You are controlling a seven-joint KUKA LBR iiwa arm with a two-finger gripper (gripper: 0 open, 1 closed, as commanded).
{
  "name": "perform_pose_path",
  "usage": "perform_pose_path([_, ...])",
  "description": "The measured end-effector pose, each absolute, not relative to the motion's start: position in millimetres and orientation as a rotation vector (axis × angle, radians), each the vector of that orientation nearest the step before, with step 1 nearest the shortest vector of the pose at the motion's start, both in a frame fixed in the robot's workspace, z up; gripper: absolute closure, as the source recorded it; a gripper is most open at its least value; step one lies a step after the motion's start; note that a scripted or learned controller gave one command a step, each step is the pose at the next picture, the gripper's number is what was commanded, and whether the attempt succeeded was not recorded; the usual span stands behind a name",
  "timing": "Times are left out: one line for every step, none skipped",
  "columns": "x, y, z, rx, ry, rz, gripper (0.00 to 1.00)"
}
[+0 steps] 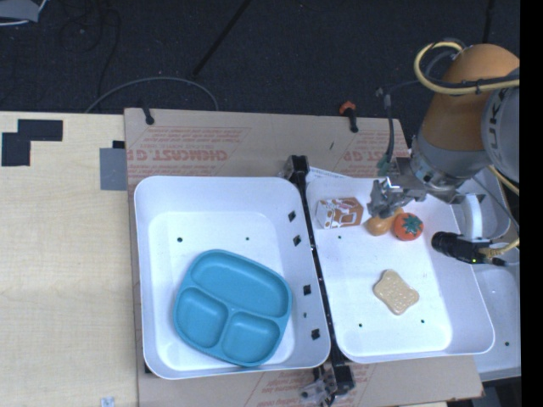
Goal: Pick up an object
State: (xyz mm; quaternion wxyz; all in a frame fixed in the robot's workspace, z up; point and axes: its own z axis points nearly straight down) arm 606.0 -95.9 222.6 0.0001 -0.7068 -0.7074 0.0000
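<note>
- Objects to pick lie in the right bin (475, 329), which I use as the landmark; the task does not name one, and the nearest to the gripper (386, 200) is the small orange-yellow piece (379, 225) at the bin's far side, just below the gripper.
- Left of that bin stands the left bin (157, 219), white and shallow like it, of smooth hard plastic. It holds a blue tray (231, 305) with three compartments, rounded corners and a matte surface.
- Above the far side of the right bin hangs the grey arm (458, 134) with its orange band. I judge that a good grasp needs a straight descent, centred on one piece, because the pieces there lie close together.
- Near the bin's middle lies a toast-shaped piece (395, 292), tan, flat and dotted, well apart from the others, so it looks easier to take.
- At the far side is a brown and white waffle-like piece (341, 213), flat.
- Beside the orange-yellow piece sits a red tomato-like ball (408, 226), round and glossy, likely to roll.
- Whether the claw is released or clenched I cannot tell.
</note>
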Motion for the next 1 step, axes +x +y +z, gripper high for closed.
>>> perform_pose_path([608.5,-36.2,229.9,-2.214,-2.225,-0.002,1.0])
